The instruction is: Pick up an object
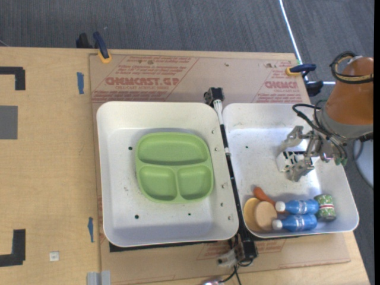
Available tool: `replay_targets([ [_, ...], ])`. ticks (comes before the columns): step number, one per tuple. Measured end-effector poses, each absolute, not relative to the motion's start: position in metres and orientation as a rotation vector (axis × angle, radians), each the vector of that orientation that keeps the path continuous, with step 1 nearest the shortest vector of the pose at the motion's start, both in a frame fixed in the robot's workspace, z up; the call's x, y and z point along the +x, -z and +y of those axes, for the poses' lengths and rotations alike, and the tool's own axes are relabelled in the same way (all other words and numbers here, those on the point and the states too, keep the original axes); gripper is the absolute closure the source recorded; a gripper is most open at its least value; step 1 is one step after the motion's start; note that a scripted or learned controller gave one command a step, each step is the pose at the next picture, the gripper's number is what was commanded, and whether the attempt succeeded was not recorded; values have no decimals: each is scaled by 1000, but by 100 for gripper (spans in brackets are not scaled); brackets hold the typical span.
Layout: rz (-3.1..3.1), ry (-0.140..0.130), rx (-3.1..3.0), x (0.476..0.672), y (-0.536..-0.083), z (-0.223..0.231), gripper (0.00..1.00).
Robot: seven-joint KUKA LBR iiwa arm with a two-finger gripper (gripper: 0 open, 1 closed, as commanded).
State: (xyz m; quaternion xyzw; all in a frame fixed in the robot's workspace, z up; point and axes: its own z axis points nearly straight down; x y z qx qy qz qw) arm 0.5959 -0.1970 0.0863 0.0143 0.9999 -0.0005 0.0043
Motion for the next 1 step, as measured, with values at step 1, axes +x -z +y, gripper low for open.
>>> replay_targets([
  [1,3131,-2,-150,652,-87,-215,0],
])
